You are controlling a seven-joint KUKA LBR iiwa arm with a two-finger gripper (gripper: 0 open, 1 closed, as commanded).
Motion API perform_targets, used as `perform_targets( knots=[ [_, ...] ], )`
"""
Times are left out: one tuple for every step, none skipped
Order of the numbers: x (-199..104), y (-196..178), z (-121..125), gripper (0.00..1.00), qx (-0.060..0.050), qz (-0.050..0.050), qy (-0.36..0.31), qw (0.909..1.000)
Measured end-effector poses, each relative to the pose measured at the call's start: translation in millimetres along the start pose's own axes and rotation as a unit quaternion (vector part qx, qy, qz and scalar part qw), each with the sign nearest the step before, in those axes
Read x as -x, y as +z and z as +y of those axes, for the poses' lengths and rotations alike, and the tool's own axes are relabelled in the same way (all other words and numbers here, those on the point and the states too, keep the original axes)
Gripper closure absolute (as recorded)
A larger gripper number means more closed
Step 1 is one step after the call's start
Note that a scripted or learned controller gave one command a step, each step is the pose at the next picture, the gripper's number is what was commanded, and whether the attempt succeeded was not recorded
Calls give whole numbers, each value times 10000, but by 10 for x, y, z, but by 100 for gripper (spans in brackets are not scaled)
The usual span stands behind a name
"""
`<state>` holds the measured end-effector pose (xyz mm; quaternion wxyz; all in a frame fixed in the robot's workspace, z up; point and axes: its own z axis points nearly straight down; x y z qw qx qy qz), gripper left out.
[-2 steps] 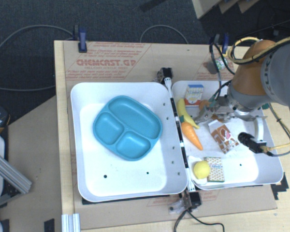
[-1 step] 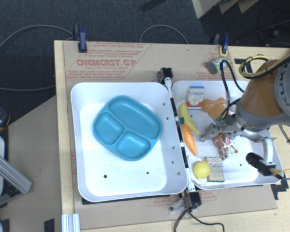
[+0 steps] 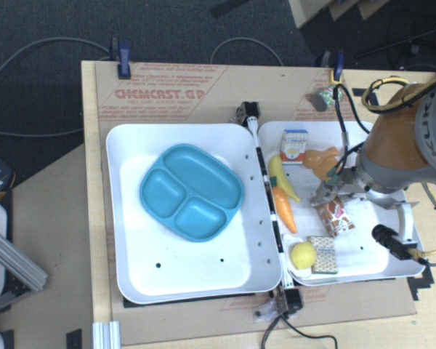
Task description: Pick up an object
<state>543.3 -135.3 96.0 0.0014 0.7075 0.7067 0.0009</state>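
Note:
The right bin (image 3: 363, 264) holds several objects. Along its left wall lie a yellow banana (image 3: 282, 177) and an orange carrot (image 3: 285, 211). At the far side are a small white carton (image 3: 294, 144) and an orange lump (image 3: 318, 160). A yellow lemon (image 3: 302, 255) and a sponge (image 3: 324, 256) sit at the near left corner. A brown snack packet (image 3: 336, 218) lies mid-bin. My gripper (image 3: 329, 193) is low in the bin, just above the packet and right of the carrot. The arm (image 3: 396, 147) covers the bin's right part.
The left bin (image 3: 131, 253) carries a blue divided plate (image 3: 191, 192). Both bins rest on a cardboard-topped bench (image 3: 167, 93). Cables loop near the bench's far right corner (image 3: 381, 93). A black clip (image 3: 248, 112) sits between the bins at the far edge.

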Motion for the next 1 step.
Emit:
perform_targets(
  knots=[
    [-900, -947, 416, 100, 44, 9, -59, 10000]
  ],
)
